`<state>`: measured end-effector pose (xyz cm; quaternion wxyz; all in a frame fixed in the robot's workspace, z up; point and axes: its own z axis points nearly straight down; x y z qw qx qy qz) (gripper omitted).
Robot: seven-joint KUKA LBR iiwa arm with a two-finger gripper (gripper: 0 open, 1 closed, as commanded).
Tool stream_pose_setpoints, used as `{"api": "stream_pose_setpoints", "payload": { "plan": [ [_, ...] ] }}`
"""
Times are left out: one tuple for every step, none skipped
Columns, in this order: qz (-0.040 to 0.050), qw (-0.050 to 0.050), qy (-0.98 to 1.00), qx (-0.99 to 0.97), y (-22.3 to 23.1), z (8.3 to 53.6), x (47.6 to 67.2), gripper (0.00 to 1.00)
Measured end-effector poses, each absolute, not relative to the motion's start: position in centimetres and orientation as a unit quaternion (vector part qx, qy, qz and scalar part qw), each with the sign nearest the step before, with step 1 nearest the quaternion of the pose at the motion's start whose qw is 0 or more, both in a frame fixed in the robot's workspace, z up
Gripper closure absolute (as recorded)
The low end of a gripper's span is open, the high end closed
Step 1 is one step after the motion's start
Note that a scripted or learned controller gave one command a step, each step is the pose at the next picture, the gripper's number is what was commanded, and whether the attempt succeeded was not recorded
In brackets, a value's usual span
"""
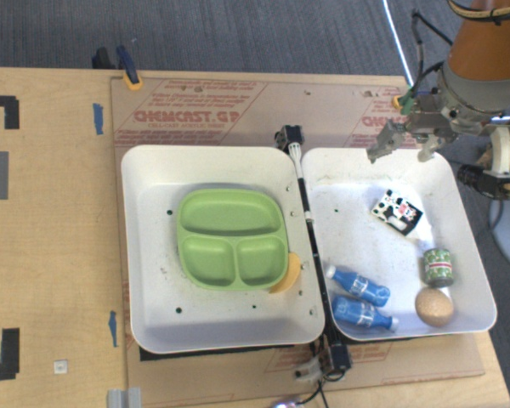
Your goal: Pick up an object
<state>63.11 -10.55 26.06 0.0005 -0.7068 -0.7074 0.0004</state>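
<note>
I hung over the far edge of the right bin [467, 228], my gripper [405, 147] spread open and holding nothing (the cow-patterned block [397, 211] lay just below).

The right bin [357, 228] has open white floor across its left and middle. Its obstacles crowd the right and front: a black-and-white card [397, 211] near the far right, a small green jar [439, 265] and a brown egg [434, 306] just beside each other along the right wall, and two blue bottles [361, 299] lying close together at the front. In the left bin [144, 228], a green divided tray [233, 238] takes up the middle, leaving only narrow strips along the walls.
</note>
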Motion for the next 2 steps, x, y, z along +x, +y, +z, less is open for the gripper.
{"api": "stream_pose_setpoints", "payload": {
  "plan": [
    [0.0012,0.001,-0.710,-0.704,-17.8,19.1,59.8,0.00],
    [0.0002,0.001,-0.746,-0.666,-15.7,11.7,62.1,0.00]
  ]
}}
